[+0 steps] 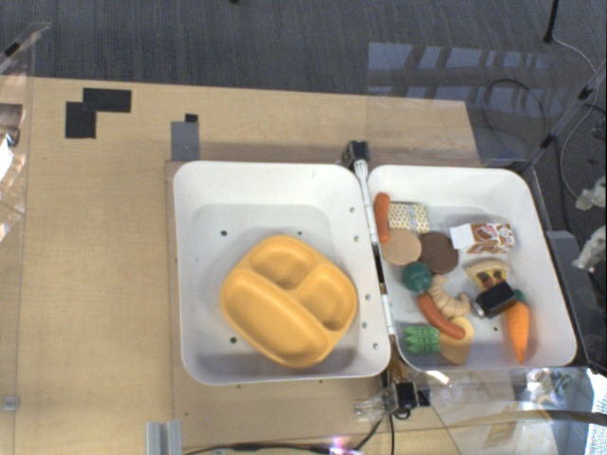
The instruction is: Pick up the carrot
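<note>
Carrot (518, 330) lies in the right bin (541, 218), near its front right corner, tip pointing toward the front wall. A black block (495, 300) touches its top end, just left of it. Further left: a sausage-like orange piece (442, 317), a green leafy item (421, 338), a teal item (415, 276), two round discs, tan (401, 247) and brown (438, 251). Left bin (190, 254) holds a yellow divided plate (289, 298). Jaw state: cannot tell.
</note>
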Controlling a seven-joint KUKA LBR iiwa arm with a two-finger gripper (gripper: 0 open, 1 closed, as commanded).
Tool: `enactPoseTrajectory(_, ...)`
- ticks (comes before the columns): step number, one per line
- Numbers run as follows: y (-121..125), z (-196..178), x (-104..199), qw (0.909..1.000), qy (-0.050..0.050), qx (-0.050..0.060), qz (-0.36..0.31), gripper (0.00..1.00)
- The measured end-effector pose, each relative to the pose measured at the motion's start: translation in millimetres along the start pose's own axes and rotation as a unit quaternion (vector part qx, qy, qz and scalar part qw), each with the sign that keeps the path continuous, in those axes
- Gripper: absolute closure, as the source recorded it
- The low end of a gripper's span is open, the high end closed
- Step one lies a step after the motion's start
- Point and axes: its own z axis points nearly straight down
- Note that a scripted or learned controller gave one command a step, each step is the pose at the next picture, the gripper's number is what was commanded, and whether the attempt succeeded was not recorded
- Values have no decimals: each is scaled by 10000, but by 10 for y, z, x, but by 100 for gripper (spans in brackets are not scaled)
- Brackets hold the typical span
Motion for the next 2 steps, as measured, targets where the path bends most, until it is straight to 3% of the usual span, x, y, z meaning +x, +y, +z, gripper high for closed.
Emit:
enactPoseTrajectory(1, 9, -590, -10, 9805, -32, -2, -1963, 0)
enactPoseTrajectory(2, 106, -336, -257, 9462, 14, -23, -3236, 0)
